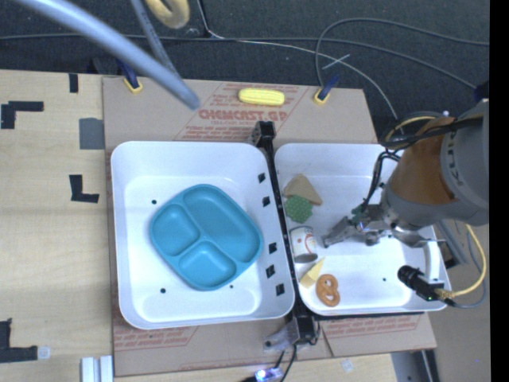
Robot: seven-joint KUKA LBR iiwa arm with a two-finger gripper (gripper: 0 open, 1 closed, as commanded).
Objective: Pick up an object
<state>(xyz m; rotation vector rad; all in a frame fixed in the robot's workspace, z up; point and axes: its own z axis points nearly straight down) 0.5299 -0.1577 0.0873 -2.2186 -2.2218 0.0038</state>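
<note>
- We see the arm (433, 177) reaching in from the right of the frame, with the gripper (328, 237) low over the middle of the right bin (350, 156).
- The two fingers (338, 231) stand slightly apart, pointing left, with nothing between them, so we judge that nothing has been picked up yet.
- The candidates all lie along the left side of the right bin: a tan wedge (303, 187) at the top, a green round piece (299, 208) just below it, a small white-and-red item (302, 243) near the fingertips, then a yellow slice (309, 272) and a pretzel (328, 290) toward the lower edge.
- The white-and-red item sits nearest the fingertips, just beside them to the left; it looks like the likeliest target, though that is our guess.
- What is left: closing on an object and lifting it.
- Those objects crowd against the divider (273, 213) between the bins, so room on that side is tight; the right half of this bin offers open floor.
- The left bin (127, 213) holds a blue sectioned tray (205, 235), well apart from the gripper.
</note>
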